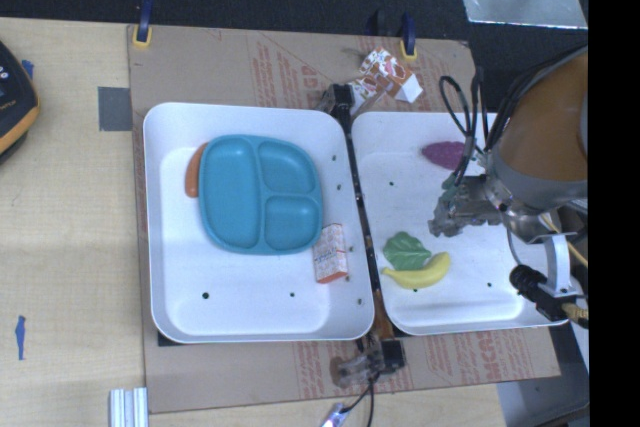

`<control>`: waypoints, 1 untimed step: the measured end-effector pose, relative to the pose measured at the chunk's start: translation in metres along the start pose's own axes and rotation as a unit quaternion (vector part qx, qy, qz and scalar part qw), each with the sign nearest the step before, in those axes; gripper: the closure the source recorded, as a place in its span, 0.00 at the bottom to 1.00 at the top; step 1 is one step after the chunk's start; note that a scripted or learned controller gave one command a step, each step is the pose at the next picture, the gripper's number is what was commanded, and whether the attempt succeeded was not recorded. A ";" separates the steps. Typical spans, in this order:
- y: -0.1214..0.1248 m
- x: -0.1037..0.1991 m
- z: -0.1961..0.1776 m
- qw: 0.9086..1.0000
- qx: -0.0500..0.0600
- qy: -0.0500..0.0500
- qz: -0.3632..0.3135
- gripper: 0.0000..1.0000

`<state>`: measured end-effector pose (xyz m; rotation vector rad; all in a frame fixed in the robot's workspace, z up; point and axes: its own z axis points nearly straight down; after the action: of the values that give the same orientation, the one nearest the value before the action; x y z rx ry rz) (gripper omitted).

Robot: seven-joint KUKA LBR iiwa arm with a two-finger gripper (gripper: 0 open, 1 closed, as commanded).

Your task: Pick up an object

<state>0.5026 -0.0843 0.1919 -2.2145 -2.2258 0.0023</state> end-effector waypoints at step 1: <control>0.000 0.000 0.000 1.000 0.000 0.000 0.000 0.00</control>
<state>0.5023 -0.0847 0.1915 -2.2148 -2.2249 0.0035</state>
